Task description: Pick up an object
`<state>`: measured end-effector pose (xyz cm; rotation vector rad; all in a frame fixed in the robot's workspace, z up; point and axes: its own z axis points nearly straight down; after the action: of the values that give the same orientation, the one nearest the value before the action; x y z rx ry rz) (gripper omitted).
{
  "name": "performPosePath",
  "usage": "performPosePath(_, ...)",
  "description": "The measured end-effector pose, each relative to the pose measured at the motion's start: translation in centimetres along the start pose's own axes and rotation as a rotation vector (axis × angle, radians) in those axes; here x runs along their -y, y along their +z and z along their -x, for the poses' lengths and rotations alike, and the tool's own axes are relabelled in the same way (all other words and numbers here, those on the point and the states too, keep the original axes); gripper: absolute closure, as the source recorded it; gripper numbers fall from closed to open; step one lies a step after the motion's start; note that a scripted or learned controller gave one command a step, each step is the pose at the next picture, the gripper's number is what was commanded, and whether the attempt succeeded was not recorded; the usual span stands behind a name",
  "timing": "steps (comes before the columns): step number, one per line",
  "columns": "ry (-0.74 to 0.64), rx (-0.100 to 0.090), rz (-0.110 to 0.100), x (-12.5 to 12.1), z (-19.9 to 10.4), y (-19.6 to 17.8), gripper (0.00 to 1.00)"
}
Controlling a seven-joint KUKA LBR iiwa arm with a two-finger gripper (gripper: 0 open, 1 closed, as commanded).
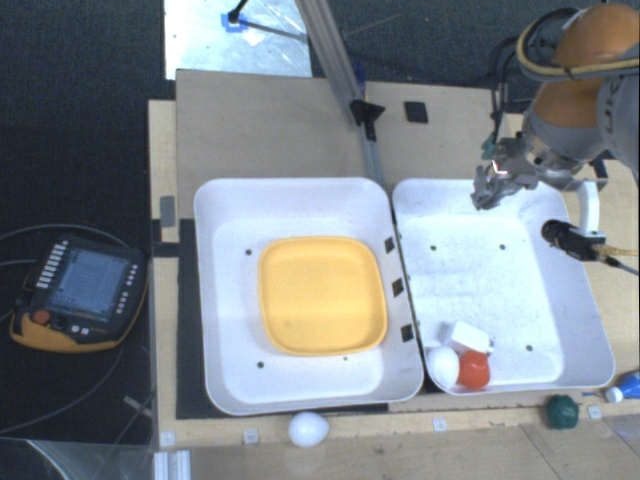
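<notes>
end effector (487, 196): over right bin (580, 308) far edge | finger state: cannot tell | red ball (474, 371), white block (469, 337), white egg (443, 365): well apart, nearer camera

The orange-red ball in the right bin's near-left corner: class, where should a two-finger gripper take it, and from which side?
Probably from above, across the orange-red ball. The white block and white ball crowd it, so the fingers should go where gaps show.
</notes>
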<state>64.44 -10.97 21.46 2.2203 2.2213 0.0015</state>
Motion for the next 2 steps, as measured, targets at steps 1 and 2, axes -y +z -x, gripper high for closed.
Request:
performPosePath(1,-0.004,-0.001,0.0,1.3,-4.7,0.2,1.0)
performPosePath(2,-0.003,-0.001,-0.001,4.3,-9.6,-0.9,1.0)
